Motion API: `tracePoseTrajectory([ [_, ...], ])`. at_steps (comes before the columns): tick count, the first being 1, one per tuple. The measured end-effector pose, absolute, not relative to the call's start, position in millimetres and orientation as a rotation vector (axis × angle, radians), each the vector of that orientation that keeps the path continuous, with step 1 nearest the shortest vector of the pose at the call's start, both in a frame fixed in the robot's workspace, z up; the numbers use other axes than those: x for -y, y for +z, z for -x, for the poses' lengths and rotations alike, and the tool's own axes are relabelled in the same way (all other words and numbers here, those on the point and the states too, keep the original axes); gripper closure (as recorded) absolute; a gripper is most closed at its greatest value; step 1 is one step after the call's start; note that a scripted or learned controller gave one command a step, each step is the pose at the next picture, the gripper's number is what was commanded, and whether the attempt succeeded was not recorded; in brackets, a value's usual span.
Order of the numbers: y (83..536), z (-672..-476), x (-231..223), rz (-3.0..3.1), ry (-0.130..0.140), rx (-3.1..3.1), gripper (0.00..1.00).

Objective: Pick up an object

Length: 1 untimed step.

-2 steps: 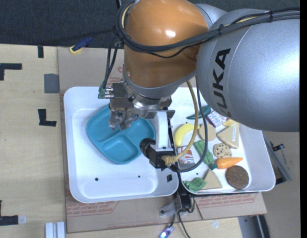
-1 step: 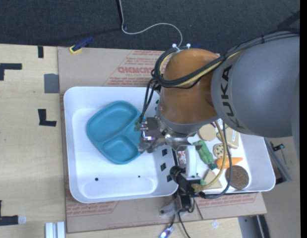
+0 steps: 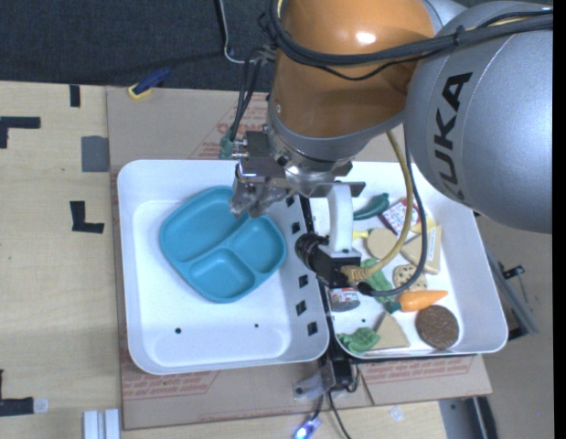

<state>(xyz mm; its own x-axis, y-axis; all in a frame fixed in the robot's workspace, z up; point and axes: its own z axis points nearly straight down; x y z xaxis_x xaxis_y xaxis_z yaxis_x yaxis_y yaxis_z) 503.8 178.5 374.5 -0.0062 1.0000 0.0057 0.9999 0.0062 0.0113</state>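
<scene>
Gripper: two-finger gripper (image 3: 252, 193) on the grey KUKA arm (image 3: 484, 108), below the orange band (image 3: 351, 53), at the top edge of the left bin. Its metal parts overlap the 1 o'clock rim of the plate. Finger spacing cannot be told, and nothing can be seen held.

Task object nearest gripper: blue plastic divided plate with three compartments (image 3: 223, 243), lying flat in the left shallow white bin (image 3: 150, 337), tilted diagonally in the upper middle of that bin.

Edges: the plate's 3 o'clock corner lies just beside the wall between the two bins. Its 9 o'clock side stands apart from the left bin wall.

Open room: bare white floor shows at 6 o'clock and 7 o'clock of the plate, and a narrower strip at 9 o'clock.

Right bin: right shallow white bin (image 3: 488, 291) holds a crowded pile of small toy food items.

Items in pile: orange toy carrot (image 3: 421, 297), brown round disc (image 3: 437, 326) at 5 o'clock of the carrot, green leafy piece (image 3: 362, 339) near the bottom wall, beige cracker-like pieces (image 3: 385, 243).

Obstructions: a white bracket with a black fitting (image 3: 326, 240) and yellow and green cables (image 3: 392, 268) hang over the dividing wall and the left part of the pile.

Surroundings: both bins rest on brown cardboard sheet (image 3: 164, 126).
</scene>
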Motion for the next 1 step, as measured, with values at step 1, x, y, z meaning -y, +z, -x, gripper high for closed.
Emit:
tracePoseTrajectory([
  [1,380.5,-482.5,-178.0,-2.219,-0.002,-2.226,1.0],
])
